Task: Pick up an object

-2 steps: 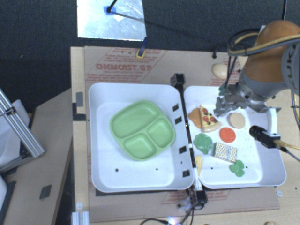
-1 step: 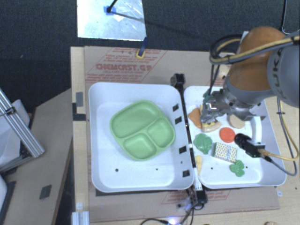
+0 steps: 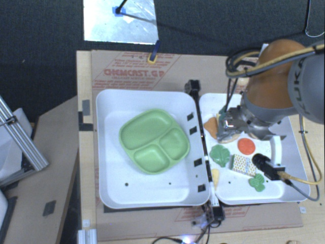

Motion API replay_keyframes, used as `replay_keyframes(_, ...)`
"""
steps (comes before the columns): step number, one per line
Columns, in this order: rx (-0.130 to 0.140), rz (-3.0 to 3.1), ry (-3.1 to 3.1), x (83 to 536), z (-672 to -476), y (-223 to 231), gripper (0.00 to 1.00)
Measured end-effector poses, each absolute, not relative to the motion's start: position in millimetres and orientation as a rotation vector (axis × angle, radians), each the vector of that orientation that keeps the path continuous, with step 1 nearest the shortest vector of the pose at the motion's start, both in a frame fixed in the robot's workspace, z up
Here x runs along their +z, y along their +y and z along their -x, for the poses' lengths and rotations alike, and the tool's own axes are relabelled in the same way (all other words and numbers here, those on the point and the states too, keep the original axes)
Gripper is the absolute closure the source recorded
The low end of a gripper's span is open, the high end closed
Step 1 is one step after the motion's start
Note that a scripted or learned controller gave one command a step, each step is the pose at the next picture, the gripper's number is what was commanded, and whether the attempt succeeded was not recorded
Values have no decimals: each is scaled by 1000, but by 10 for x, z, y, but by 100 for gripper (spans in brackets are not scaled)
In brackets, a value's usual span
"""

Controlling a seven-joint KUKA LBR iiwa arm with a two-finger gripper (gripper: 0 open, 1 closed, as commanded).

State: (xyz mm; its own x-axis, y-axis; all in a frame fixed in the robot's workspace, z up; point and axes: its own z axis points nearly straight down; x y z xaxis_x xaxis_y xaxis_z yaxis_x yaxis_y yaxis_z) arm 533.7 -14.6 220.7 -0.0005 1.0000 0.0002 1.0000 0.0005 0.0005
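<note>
Arm [image 3: 277, 80] hangs low over the right bin [image 3: 292, 136], gripper [image 3: 228, 127] down among the toys there, by the orange piece [image 3: 210, 127], poised for a pick, though I can't tell its grip state.

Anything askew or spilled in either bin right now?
Nothing spilled. The green plate lies flat but turned at an angle in the left bin; the small items stay inside the right bin, below the gripper.

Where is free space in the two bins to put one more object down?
Left bin: bare floor around the green plate, widest along its near wall. Right bin: crowded with small toys near the gripper.
</note>
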Motion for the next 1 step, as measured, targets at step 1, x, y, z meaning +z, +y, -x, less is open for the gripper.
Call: replay_keyframes(1, 2, -2215, 2228, 2179, -5316, 27, 100)
